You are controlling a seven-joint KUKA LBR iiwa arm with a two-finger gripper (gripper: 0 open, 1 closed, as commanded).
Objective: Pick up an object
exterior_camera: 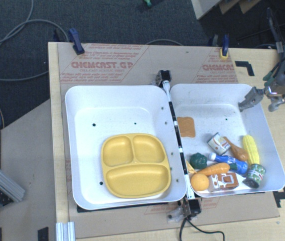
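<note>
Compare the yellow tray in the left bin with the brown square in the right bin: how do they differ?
The yellow tray is far larger than the brown square. The tray has three compartments; the square looks flat and plain. The tray sits near its bin's front middle; the square lies against its bin's left wall, apart from the toy pile. Both lie flat on white bin floors.

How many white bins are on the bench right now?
2. The left bin holds a yellow divided plate; the right bin holds the pile of toy food.

The bench (132, 64) (topped with printed cardboard) bears two white bins, left (82, 109) and right (207, 97), edges touching.
</note>
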